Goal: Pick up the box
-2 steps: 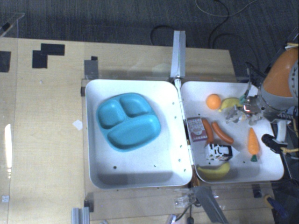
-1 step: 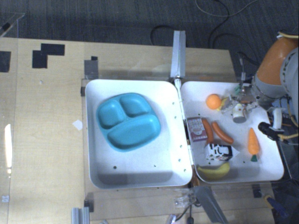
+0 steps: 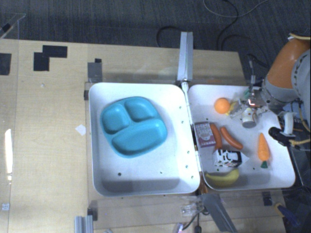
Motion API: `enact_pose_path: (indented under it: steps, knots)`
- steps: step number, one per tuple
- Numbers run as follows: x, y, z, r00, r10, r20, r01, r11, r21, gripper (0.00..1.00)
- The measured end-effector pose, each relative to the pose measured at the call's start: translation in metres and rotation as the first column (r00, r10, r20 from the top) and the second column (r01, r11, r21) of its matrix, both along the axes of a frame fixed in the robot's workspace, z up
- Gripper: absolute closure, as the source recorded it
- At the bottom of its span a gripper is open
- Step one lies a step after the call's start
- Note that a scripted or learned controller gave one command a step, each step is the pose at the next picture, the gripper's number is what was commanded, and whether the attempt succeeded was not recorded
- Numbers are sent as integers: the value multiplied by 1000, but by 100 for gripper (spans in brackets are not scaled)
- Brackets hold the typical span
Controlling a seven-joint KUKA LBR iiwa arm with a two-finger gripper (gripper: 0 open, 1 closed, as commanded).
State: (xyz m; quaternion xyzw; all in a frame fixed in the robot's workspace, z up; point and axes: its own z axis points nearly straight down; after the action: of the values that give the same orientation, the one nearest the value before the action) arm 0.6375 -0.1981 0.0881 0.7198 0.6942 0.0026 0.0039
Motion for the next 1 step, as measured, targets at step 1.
enact_pose_path:
  steps: [1]
  knots:
    - [0, 0, 0, 1000, 0, 0, 0, 1000, 0, 0]
